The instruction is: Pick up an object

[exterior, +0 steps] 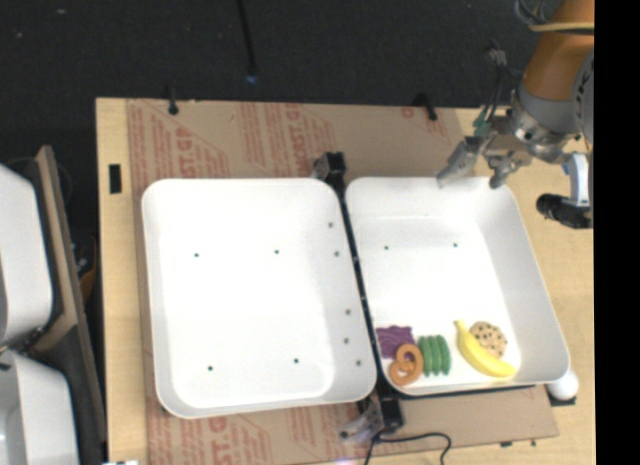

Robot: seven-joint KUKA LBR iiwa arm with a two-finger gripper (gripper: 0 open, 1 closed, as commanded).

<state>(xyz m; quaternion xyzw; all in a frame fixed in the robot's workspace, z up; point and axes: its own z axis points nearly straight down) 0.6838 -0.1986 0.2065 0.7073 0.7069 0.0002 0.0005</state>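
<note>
The left bin (245, 293) sits beside the right bin (450, 253), whose near edge holds a purple piece (395, 337), orange ring (407, 364), green piece (435, 353), yellow banana (483, 353) and speckled cookie (488, 334). The end effector (470, 173) hovers over the far rim, fingers apart, gripping nothing.

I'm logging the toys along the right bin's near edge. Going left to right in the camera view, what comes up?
purple toy → orange ring → green toy → banana, with a cookie sitting against it.

2 white bins (250, 203), 5 toy foods (436, 354) in right bin
</note>
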